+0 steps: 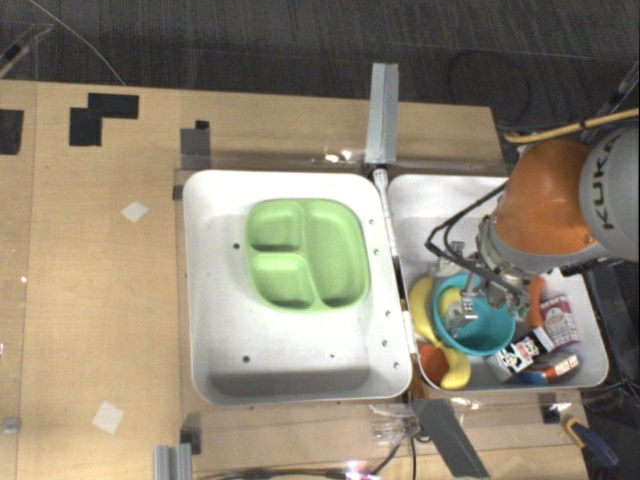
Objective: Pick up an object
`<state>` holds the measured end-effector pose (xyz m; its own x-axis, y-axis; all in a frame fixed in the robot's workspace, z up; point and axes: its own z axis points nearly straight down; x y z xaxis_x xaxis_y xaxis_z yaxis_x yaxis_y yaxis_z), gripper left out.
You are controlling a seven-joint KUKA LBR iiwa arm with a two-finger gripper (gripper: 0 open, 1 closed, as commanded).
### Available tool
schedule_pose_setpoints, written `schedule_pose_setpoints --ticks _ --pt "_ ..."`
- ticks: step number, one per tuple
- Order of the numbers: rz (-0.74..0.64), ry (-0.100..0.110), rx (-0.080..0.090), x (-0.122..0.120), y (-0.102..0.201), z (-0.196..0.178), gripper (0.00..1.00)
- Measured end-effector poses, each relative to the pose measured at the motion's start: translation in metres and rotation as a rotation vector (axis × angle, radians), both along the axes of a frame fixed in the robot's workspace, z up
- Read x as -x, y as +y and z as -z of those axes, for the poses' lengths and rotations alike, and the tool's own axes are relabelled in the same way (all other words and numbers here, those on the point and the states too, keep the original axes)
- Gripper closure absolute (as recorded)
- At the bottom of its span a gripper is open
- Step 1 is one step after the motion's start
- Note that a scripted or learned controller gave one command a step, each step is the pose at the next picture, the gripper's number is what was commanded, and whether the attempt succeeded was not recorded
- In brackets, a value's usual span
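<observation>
Bowl (pixel 482 330), teal and round, sits in the right bin (pixel 420 200) among a crowd of small things, and the gripper (pixel 470 306) is down right over it, its metal tip at the bowl's rim or just inside. Whether the tool is spread or pressed together cannot be told from this angle; the wrist and cables cover it, and nothing is plainly seen pinched. The arm (pixel 548 200), with its orange band, leans in from the right and hides much of the bin's upper half.

Against the bowl's left side lies a yellow banana-like piece (pixel 424 308), curving down to a second yellow lump (pixel 456 372) near the bin's front edge. A small red-orange piece (pixel 432 357) lies between them. To the bowl's right stand an orange strip (pixel 536 298), a printed packet (pixel 558 320) in white and pink, and a black-and-white box (pixel 522 354), with a blue and orange item (pixel 552 370) at the front. These press close around the bowl on every side.

In the left bin (pixel 215 268), well apart, rests a light green tray (pixel 304 253) with three compartments, smooth plastic with rounded corners. Both bins are shallow, white and glossy, set on a pale wooden bench (pixel 80 298).
</observation>
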<state>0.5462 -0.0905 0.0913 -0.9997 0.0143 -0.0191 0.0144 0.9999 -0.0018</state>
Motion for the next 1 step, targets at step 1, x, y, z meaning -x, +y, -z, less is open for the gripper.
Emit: schedule_pose_setpoints --ticks 1 --pt "0.122 0.01 -0.002 0.0115 -0.0598 -0.0225 0.0"
